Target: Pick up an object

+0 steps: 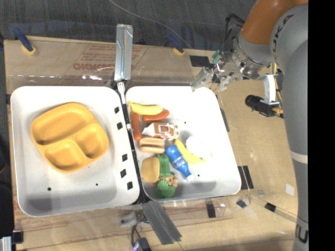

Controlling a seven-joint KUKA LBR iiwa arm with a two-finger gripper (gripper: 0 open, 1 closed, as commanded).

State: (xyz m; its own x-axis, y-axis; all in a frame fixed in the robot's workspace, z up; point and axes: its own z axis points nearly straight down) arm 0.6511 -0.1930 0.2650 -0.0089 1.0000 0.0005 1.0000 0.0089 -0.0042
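My gripper hangs over the far right corner of the right bin, its two fingers spread open with nothing between them. A heap of toy food lies in the left half of that bin: a yellow banana, a red sausage, a white and orange carton, a hot dog in a bun, a blue bottle, a yellow piece, a tan bun and green pieces. All of it sits well below and left of the gripper.
The left bin holds a yellow divided tray. A metal divider bar stands at the back between the bins. The grey arm with its orange band fills the upper right.
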